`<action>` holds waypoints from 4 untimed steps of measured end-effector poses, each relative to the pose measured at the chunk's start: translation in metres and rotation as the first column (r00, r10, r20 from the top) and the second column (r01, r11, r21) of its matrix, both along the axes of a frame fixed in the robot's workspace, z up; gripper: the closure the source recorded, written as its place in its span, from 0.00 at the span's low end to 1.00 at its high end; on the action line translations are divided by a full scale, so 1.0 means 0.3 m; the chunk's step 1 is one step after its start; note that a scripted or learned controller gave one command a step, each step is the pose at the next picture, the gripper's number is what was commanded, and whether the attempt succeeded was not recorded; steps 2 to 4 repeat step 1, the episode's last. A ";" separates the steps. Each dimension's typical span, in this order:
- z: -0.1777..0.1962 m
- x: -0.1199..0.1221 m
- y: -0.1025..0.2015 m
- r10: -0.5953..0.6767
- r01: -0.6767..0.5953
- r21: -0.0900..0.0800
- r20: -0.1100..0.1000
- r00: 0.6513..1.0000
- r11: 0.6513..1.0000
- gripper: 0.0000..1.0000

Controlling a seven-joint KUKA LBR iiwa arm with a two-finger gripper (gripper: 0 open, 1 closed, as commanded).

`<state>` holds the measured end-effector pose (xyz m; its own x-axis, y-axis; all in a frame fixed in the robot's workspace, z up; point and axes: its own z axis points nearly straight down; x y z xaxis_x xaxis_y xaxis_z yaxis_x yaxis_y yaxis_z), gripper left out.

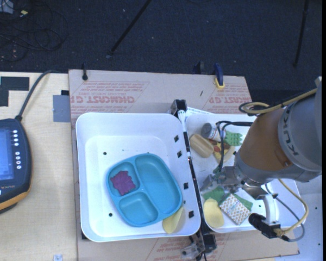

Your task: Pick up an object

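While the grey arm (285,140) with its orange band reaches in from three o'clock, it hangs low over the right bin (195,125) and covers much of it. Its hand (224,179) sits down among the clutter, and I cannot tell whether it is released or clenched, since the wrist hides that part.

Plenty to choose from in that bin: a pale yellow lemon-shaped piece (212,212) at six o'clock, and just beside it, toward four o'clock, a small packet with a red-and-white check pattern (235,209). Touching the hand is something green (216,193), possibly a leafy toy, though it is too hidden to name. Up at twelve o'clock lie a tan bread-roll shape (201,145), a small grey can (208,129) and a green ridged block (233,138).

Over in the left bin (92,145), a blue three-compartment tray (145,189) carries a magenta lump (122,182) in its nine o'clock compartment, and a yellow banana-like piece (175,222) leans at the tray's five o'clock edge.

Red mirrored lettering runs across the cardboard sheet (152,94) under the bins, too scrambled to read. At nine o'clock on the worktop (38,211) rests a control pendant (5,165) with a lit blue screen.
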<state>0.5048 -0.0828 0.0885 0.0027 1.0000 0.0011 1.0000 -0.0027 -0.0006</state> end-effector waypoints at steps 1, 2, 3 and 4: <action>0.032 0.002 -0.001 -0.003 0.003 0.003 -0.004 1.000 1.000 1.00; 0.032 0.002 -0.001 -0.003 0.003 0.003 -0.004 1.000 1.000 1.00; 0.032 0.002 -0.001 -0.003 0.003 0.003 -0.004 1.000 1.000 1.00; 0.032 0.002 -0.001 -0.003 0.003 0.003 -0.004 1.000 1.000 1.00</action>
